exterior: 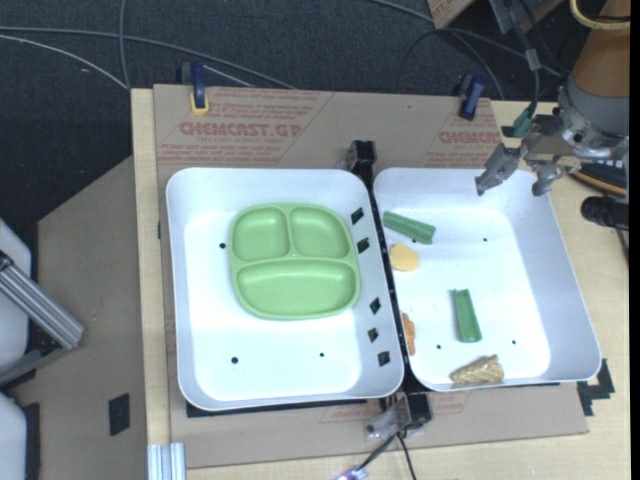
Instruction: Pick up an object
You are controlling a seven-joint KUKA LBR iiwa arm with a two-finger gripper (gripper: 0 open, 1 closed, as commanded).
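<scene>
Two shallow white bins sit side by side on the bench; my two-finger gripper [516,180] hangs over the back right corner of the right white bin [560,268], fingers spread apart w/ nothing between them. Pickable stuff is all in that bin: a green cylinder-shaped piece [409,227] lies tilted near the back left, a small round yellow piece [404,258] just below it close to the divider edge, an upright green stick-shaped piece [465,315] mid-bin, a tan crumbly chunk [477,371] near the front rim, and a thin orange sliver [408,332] tight against the left wall. Bare floor runs along the right side & back centre, approx between gripper and stick. Left white bin [200,348] holds a light green divided plastic plate [294,261], w/ open white margin all round it.
</scene>
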